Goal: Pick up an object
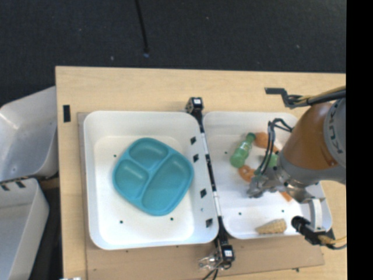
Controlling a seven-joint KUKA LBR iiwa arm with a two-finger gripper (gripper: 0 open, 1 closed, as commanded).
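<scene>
In the right bin (233, 214) lie a green bottle (241, 151), an orange piece (262, 139) just behind it, another orange piece (246, 172) below the bottle, and a tan wedge (271, 227) near the front. My gripper (256, 189) reaches down into this bin from the right, its tip close beside the lower orange piece. The wrist hides part of a further orange bit (286, 196).
The left bin (93, 174) holds a blue divided plate (152, 175). A ridge with black clips (205, 168) separates the two bins. Cables run over the bench at the back right (280, 93).
</scene>
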